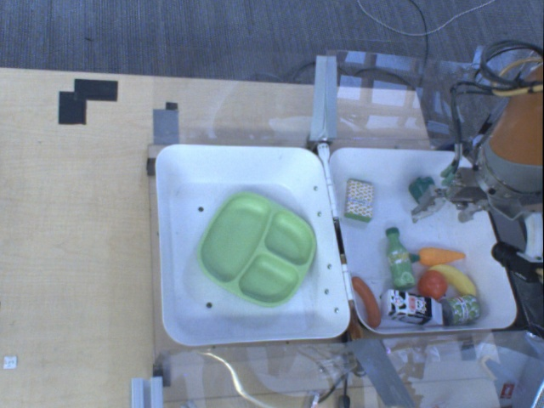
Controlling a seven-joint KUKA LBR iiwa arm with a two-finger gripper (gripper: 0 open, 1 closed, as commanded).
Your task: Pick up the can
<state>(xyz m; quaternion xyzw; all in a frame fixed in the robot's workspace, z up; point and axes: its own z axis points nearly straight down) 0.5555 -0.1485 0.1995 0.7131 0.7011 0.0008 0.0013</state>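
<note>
Camera view: cylindrical green-labelled can (463, 310) lies beside rounded red tomato (433, 284)

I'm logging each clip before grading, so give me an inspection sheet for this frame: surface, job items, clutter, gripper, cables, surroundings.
Surface: light wooden bench bearing the left bin and the right bin, side by side.
Job's things: can lying in the right bin's near right corner, beside the milk carton; not gripped.
Clutter: green divided plate in the left bin; in the right bin a patterned box, green bottle, carrot, tomato, banana, sausage, dark green item.
Gripper: gripper above the right bin's far right part, holding nothing visible.
Cables: thin cable looped on the floor.
Surroundings: grey carpet; black markers on the bench.
</note>
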